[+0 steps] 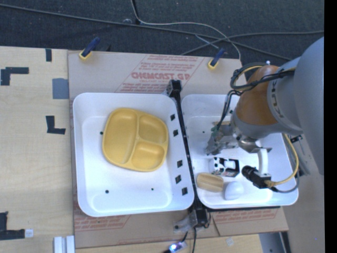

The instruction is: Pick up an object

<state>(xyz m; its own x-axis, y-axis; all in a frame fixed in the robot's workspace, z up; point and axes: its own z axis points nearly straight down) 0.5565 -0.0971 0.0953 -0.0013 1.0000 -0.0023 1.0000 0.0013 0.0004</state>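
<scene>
Dark carpet [210, 9] ran along the top of the view, crossed by thin cables. Below it the pale wooden table [31, 157] carried black tape marks on its left part and a brown cardboard sheet [152, 73], printed in red, held by two yellow-and-blue clamps at its upper edge.

On the cardboard sat two shallow white bins side by side. The left bin [84, 194] held one item, a yellow divided plate [135, 139] with three compartments, lying flat in the upper middle of the bin, its long axis running from upper left to lower right.

The right bin [287, 198] held the small objects near its lower left corner. A tan wooden block [209, 182], rounded, lay with its long axis roughly left to right, tilted slightly down toward the right. Just beside its right end rested a white rounded object [234, 190]. Just above the block sat a small black-and-white item [225, 166], its shape too small to tell.

The grey arm [300, 94] with its orange band [255, 101] reached in from the right, over the right bin. The claw [215, 144] hung low over the bin floor, just above the black-and-white item. Whether the claw was spread or closed could not be told, and no object was seen in it.
</scene>
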